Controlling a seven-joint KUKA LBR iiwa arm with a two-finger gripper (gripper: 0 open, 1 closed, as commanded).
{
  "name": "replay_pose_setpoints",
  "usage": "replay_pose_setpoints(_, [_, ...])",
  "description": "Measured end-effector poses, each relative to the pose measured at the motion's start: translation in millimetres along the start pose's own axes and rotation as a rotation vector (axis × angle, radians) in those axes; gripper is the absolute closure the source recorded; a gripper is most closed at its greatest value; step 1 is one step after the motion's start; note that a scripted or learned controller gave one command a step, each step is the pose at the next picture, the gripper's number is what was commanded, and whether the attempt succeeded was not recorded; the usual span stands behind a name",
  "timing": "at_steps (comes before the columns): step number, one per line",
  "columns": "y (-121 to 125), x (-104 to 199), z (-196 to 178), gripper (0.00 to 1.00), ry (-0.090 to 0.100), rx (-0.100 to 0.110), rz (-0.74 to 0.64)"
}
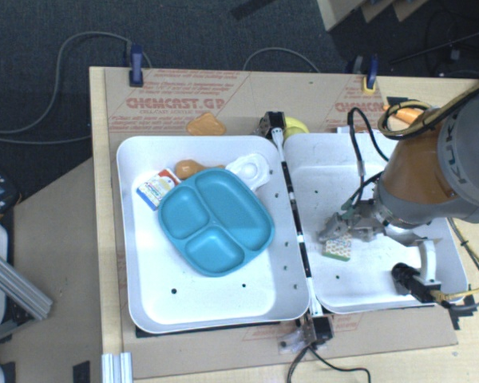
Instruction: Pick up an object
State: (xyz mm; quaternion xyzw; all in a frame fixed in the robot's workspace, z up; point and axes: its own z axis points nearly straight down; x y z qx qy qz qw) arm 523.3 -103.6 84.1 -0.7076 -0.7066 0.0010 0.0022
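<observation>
Sponge (337,249) lies in right bin (359,294) under the claw (341,228), claw state can't tell, pickup not done.

The arm (431,166) is cut off by the right edge. The gripper (345,228) is blurred, and its fingers cannot be made out. An orange object (189,168) near the left bin's (144,294) far edge is partly hidden by the blue tray (215,222).
</observation>
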Motion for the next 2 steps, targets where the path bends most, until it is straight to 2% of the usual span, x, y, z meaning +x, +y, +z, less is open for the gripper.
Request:
replay_pose_setpoints(1, [2, 1, -10, 1.0, -0.001, -0.005, -0.001])
replay_pose_setpoints(2, [25, 77, -106, 1.0, -0.001, -0.013, -0.01])
